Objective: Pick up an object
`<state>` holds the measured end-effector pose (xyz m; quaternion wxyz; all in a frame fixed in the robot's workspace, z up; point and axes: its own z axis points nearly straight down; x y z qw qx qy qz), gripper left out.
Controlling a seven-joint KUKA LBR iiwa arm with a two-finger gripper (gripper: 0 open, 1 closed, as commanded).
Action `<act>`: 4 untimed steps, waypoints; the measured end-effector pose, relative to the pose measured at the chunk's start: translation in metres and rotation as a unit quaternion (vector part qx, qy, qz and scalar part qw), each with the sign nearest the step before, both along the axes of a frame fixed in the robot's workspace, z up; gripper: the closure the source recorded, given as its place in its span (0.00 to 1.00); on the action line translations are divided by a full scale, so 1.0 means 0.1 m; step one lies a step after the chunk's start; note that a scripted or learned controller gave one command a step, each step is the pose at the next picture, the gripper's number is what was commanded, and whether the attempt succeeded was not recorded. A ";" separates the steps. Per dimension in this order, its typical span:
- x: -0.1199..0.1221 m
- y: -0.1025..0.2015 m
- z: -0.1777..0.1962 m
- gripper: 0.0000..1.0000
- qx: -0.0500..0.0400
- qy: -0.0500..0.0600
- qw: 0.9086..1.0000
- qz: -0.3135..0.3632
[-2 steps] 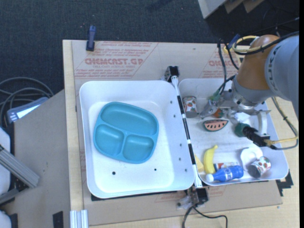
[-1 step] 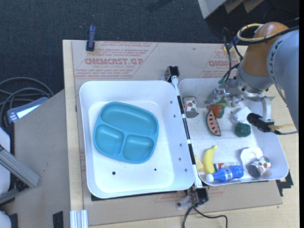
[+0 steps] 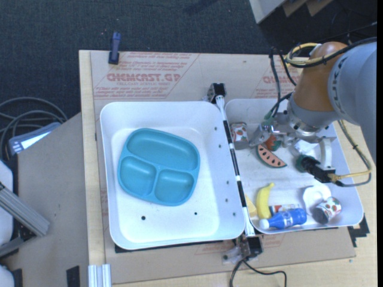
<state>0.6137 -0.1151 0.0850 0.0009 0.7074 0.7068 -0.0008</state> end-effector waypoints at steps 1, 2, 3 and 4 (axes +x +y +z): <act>0.01 0.00 0.10 1.00 0.000 -0.001 1.000 0.000; 0.00 0.01 0.10 0.00 0.000 -0.001 1.000 0.000; -0.37 -0.02 -0.01 0.00 0.002 0.001 1.000 0.000; 0.15 -0.36 0.00 0.00 0.011 0.003 1.000 0.004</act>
